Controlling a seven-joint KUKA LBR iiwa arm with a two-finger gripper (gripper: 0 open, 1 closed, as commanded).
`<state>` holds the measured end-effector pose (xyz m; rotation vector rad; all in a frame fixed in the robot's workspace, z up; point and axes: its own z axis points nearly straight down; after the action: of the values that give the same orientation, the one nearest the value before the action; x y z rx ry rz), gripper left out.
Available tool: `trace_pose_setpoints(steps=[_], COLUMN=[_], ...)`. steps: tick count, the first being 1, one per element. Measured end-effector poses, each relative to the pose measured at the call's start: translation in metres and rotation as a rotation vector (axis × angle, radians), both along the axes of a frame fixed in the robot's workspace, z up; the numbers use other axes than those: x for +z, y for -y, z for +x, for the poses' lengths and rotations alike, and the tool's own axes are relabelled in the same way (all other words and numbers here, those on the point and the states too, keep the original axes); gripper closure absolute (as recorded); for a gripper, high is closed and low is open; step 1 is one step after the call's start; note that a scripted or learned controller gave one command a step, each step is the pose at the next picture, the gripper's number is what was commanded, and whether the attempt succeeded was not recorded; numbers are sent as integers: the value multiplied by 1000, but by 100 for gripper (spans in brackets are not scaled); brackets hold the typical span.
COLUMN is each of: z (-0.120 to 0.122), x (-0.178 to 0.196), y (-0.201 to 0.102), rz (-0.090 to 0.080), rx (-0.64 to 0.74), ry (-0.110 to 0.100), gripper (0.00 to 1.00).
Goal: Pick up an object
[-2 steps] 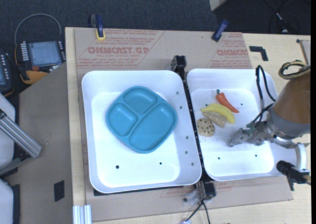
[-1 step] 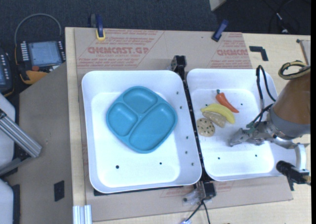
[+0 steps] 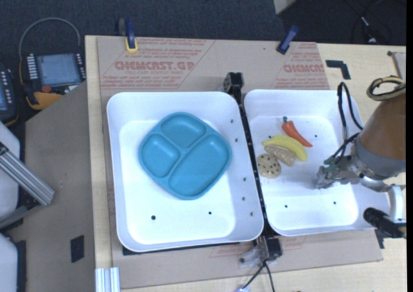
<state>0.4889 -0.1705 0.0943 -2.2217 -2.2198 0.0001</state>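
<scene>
Camera view, from above the bench: a grey KUKA arm with an orange band (image 3: 392, 131) reaches in from 3 o'clock and sets its two-finger gripper (image 3: 322, 178) low over the bare floor of the right-hand shallow white bin (image 3: 303, 220); whether the tool is spread or pressed together cannot be told at this scale, and nothing can be seen caught in it

The candidates for picking lie in a small cluster in the same bin, toward 10 o'clock from the gripper and near it but apart from it: a yellow toy banana (image 3: 288, 144), a small orange-red carrot-like piece with a green tip (image 3: 295, 131) just beyond it toward 12 o'clock, a tan wedge like a slice of bread (image 3: 280, 153) touching the banana's lower side, and a round brown speckled cookie (image 3: 269, 165) beside the wedge toward 7 o'clock. The banana's long axis runs roughly from 10 o'clock to 4 o'clock, its nearer end pointing toward the gripper, so a grasp would likely come from moving up and leftward and closing across that axis

A blue plastic three-compartment plate (image 3: 185, 154) sits alone in the left-hand white bin (image 3: 135, 220), well apart from the arm, at 9 o'clock from it
</scene>
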Motion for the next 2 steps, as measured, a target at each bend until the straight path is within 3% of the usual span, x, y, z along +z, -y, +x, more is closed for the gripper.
trace_pose_setpoints(steps=[2], z=[-4], x=[89], y=[8], rz=[-4], rx=[1], ry=[7], gripper=[100])
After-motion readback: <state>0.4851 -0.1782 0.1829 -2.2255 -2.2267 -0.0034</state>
